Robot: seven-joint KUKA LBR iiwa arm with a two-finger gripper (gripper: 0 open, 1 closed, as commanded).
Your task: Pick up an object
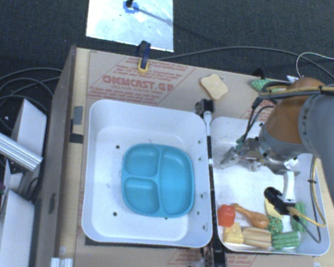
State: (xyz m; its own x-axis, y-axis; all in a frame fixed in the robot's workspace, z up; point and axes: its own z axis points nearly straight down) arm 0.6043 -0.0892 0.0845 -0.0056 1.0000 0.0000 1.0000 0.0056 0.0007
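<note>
Right bin [221,185] | claw [241,157] upper left | toy food [258,226] well below

The grey arm [330,129] is seen reaching in from the right, its orange band [287,117] above the wrist, with the gripper [242,157] lowered at a slant, pointing left.

Looks like a robotics lab, not anyone's kitchen. The two white bins [99,170] sit on a sheet of printed cardboard [138,79] over a bench, loose cables [16,84] trail across dark carpet [36,17], and the grey arm [330,129] hangs over plastic toy food [258,229]. A clamp [144,56] pins the cardboard's far edge.
</note>
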